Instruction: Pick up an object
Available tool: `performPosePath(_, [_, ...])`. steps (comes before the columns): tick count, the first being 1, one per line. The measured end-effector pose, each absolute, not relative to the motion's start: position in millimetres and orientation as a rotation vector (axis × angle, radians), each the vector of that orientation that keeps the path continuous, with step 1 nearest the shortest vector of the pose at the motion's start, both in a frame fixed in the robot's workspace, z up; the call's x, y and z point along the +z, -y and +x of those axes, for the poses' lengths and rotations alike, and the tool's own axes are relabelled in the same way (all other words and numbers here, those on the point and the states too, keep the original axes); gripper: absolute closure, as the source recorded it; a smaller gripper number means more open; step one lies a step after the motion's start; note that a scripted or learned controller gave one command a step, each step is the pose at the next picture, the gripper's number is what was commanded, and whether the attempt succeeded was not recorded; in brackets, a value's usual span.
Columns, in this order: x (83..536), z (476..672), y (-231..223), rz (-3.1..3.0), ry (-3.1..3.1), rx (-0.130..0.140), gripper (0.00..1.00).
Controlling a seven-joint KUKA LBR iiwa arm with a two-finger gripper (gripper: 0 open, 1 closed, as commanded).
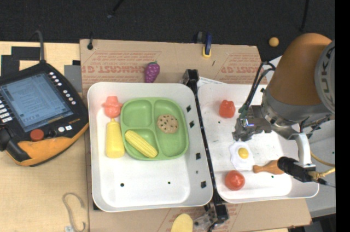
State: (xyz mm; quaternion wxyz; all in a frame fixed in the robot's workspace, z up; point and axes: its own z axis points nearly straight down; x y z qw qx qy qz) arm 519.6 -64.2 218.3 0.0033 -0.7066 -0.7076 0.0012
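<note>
Two shallow white bins sit side by side on the tabletop, the left bin near the frame's centre and the right bin beside it. The arm reaches in from the right edge, its orange band bulging above the right bin. The claw hangs over the middle of that bin, just above a fried egg; it is a dark tangle at this angle, so I cannot tell how wide it stands, and nothing shows between its tips.

In the right bin, a red pepper lies toward the upper left, a red tomato at the lower left, and a drumstick just right of the egg.

The left bin holds a green divided plate bearing a cookie and a corn cob. A yellow bottle lies just left of the plate, with a pink piece above it.

A purple grape bunch rests on the cardboard above the left bin. A control pendant sits at the frame's left.
</note>
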Motion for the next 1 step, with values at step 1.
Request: performPosePath(1, [226.5, 501.3, 63.6, -2.223, 2.214, 0.003, 1.00])
